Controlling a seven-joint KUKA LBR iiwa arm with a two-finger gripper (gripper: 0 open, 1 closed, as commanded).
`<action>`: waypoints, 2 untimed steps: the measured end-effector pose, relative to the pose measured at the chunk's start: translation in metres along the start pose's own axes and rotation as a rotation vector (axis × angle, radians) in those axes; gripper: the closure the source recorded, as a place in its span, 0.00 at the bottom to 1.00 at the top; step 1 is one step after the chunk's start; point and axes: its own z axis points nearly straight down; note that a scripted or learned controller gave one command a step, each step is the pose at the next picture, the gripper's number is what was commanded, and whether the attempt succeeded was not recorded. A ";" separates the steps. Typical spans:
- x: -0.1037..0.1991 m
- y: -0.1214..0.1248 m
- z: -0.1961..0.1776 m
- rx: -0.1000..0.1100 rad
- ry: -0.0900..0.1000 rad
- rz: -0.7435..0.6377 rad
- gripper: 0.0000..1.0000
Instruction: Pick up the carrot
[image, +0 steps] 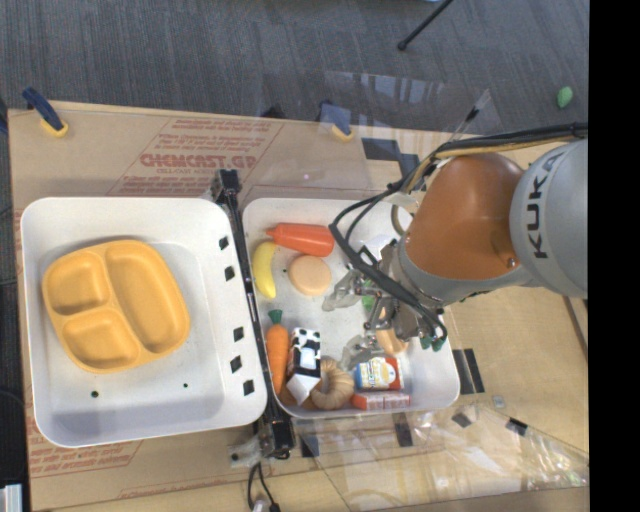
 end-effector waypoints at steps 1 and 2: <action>-0.034 0.020 0.075 0.003 -0.025 0.145 0.00; -0.083 -0.073 0.082 0.002 -0.036 0.035 0.00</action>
